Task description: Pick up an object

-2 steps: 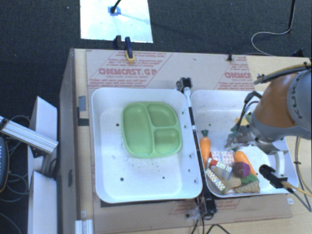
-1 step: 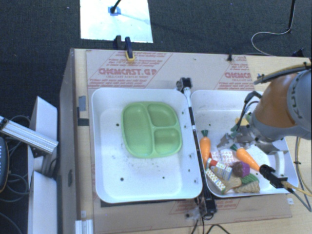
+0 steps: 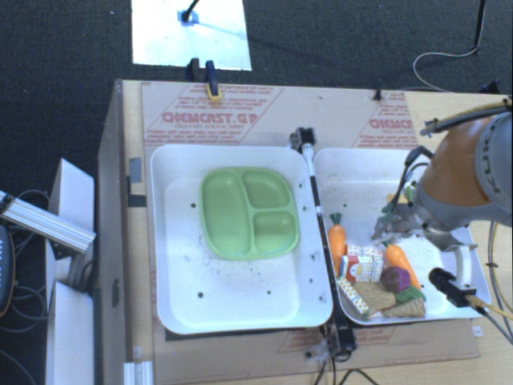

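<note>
I count a small heap of toy food in the right bin, packed into its near corner: a carrot by the divider, a second carrot further right, a red-and-white carton between them, a purple piece, a tan cracker and a bit of green. Any of them would satisfy the task. I judge them all light, hard, smooth plastic, so they could skate out of a pinch. My choice would be the carrot by the divider, since it lies a little apart from the rest; I would take it across its thick middle, not the tapered tip. The carton has flat sides and should grip well too, but it is hemmed in by its neighbours.

The gripper sits low over the right bin, just above the second carrot, beneath the orange band. Whether the jaws stand apart or together I cannot tell from this view, and I see nothing between them.

The left bin carries a green divided plate. The board under both bins reads "CHEMCAST GP" in red, repeated at an angle on the right. The carton's print is too small to read.
</note>
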Motion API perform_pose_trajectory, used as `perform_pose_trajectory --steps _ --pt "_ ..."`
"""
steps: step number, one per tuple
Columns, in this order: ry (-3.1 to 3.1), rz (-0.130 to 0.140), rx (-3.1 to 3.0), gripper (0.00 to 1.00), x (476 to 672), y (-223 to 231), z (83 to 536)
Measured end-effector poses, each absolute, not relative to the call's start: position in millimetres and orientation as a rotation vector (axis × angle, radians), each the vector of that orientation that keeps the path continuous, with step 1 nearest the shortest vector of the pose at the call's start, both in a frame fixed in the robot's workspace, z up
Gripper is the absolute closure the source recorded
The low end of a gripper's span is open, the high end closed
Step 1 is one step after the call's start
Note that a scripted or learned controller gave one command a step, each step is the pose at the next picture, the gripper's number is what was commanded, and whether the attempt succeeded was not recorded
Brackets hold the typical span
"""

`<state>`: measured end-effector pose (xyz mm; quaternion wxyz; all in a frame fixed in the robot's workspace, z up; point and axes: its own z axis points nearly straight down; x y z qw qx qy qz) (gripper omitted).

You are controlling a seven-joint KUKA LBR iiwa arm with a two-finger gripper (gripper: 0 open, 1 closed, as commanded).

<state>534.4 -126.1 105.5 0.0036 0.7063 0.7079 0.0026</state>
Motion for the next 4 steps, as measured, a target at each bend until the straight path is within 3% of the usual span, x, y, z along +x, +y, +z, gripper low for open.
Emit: perform_pose_trajectory --steps 1,2,3,4 --pt "2.219 0.008 2.214 0.00 534.2 -126 105" --pt "2.219 0.011 2.213 1.00 535.1 -126 116" --pt "2.219 0.011 2.213 0.00 535.0 -126 116" --pt "2.215 0.013 2.212 0.00 495.9 -155 89"
